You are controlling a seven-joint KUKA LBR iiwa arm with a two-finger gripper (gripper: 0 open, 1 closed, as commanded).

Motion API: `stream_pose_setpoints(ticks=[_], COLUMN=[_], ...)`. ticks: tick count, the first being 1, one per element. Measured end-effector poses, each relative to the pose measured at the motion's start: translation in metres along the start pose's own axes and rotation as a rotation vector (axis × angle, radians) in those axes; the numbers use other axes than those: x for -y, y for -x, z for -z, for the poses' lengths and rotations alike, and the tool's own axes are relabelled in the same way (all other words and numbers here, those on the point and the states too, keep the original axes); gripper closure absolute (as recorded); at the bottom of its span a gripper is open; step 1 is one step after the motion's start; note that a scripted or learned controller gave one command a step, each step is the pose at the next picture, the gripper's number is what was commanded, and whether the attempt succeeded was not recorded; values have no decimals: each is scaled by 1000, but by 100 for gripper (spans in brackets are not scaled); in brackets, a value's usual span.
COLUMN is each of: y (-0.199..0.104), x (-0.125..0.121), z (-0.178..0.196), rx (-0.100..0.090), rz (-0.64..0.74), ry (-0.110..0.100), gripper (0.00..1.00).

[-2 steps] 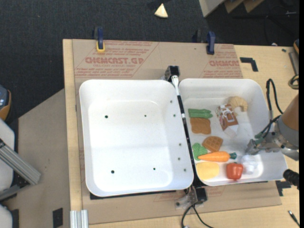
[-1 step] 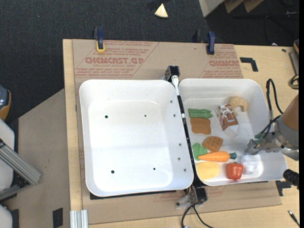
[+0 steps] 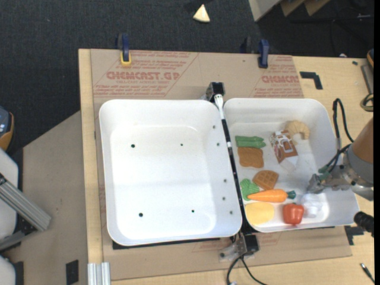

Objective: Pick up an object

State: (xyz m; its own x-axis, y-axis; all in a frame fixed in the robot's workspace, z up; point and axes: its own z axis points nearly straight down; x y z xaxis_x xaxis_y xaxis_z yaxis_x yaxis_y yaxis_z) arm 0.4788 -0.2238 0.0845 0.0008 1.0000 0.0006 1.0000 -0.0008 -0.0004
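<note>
The right bin (image 3: 320, 113) holds several toy foods. A green pod (image 3: 249, 141) and a brown toast piece (image 3: 250, 157) lie at its left. A wrapped snack (image 3: 285, 148) and a croissant (image 3: 297, 129) lie farther back. Nearer the front are a waffle (image 3: 265, 179), a carrot (image 3: 270, 196), a yellow piece (image 3: 260, 212) and a red pepper (image 3: 293, 214). My gripper (image 3: 316, 183) hangs low over the bin's right side, just right of the carrot's green tip and above a pale clear item (image 3: 313, 207). Nothing visible is held in it.
The left bin (image 3: 113, 177) sits beside the right one, with a black divider strip (image 3: 225, 141) between them. Blue clamps (image 3: 124, 43) (image 3: 263, 49) hold the brown board at the back. A black cable (image 3: 336, 117) loops over the right bin's rim by the arm (image 3: 363, 162).
</note>
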Motion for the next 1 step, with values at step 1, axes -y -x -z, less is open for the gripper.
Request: stream_pose_setpoints(ticks=[1], y=[0], x=[0], z=[10], rx=[2], rz=[-1], ry=[2], gripper=[100])
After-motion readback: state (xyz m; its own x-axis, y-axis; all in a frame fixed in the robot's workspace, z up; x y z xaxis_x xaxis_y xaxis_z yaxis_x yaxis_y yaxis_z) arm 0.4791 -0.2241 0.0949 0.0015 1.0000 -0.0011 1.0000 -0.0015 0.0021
